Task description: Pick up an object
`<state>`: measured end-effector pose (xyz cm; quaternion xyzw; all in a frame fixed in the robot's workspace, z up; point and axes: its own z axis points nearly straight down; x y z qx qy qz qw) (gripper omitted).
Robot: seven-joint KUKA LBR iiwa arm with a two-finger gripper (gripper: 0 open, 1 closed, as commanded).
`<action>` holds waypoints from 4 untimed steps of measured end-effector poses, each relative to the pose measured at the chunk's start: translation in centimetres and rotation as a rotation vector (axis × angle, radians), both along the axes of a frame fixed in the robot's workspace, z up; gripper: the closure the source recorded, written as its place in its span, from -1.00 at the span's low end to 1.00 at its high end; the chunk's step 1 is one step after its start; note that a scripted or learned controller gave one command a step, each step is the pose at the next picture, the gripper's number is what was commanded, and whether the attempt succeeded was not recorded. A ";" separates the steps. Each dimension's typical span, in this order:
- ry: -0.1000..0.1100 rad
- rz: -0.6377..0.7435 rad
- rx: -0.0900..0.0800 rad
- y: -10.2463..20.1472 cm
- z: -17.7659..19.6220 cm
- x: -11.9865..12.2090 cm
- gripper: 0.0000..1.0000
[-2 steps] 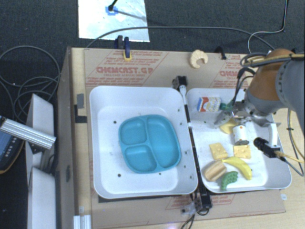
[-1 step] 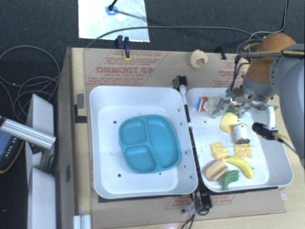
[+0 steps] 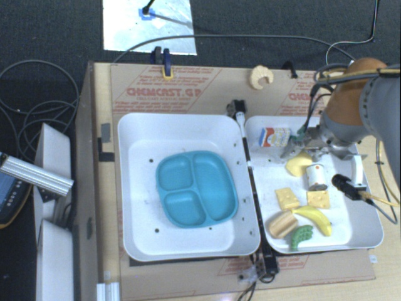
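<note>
Cardboard covered the bench under two white bins. Left bin [image 3: 135, 168] held a blue tray [image 3: 196, 188]. Right bin [image 3: 366, 227] held a carton [image 3: 274, 137], lemon [image 3: 299, 165], can [image 3: 315, 176], two crackers [image 3: 287, 199], banana [image 3: 315, 218], bread roll [image 3: 281, 222] and a green toy [image 3: 301, 236]. Gripper [image 3: 301, 144] hung low at that bin's far end, between carton and lemon; whether its fingers were apart or together I could not tell.

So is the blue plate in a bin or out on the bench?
In. The blue plate lies flat on the floor of the left bin, with the bin's white rim showing all round it.
</note>
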<state>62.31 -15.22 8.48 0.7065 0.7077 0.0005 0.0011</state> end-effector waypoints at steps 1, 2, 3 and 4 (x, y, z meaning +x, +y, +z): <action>0.004 0.001 0.001 -0.3 -0.1 1.8 -1.00; 0.001 0.001 0.001 2.1 0.0 -1.5 -1.00; -0.002 0.002 0.000 2.1 1.1 -1.4 1.00; -0.001 0.001 0.001 7.4 10.0 -5.8 1.00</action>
